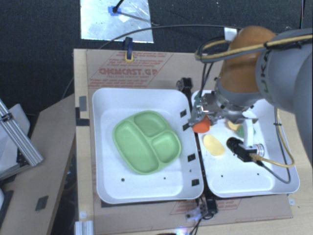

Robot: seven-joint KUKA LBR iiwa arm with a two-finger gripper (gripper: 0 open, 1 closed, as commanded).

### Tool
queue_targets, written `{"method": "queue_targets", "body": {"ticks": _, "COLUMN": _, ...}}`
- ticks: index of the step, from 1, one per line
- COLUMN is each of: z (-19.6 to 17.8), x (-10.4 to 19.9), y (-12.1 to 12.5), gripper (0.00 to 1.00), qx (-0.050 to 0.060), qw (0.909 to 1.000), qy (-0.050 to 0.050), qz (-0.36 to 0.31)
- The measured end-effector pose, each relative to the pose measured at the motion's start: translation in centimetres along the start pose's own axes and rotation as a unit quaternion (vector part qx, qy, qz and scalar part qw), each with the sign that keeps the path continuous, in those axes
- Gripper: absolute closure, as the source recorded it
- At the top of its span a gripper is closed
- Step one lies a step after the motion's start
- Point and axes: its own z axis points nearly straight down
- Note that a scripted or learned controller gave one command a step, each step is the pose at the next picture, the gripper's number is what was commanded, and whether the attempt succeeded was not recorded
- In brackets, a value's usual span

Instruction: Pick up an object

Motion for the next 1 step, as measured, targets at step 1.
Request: {"method": "queue_targets", "body": {"ticks": 1, "z": 0.65, "x": 4.54, "y": 0.08, "gripper": 1.0, "qx": 0.0, "qw": 1.0, "qy": 0.0, "qz": 0.0}}
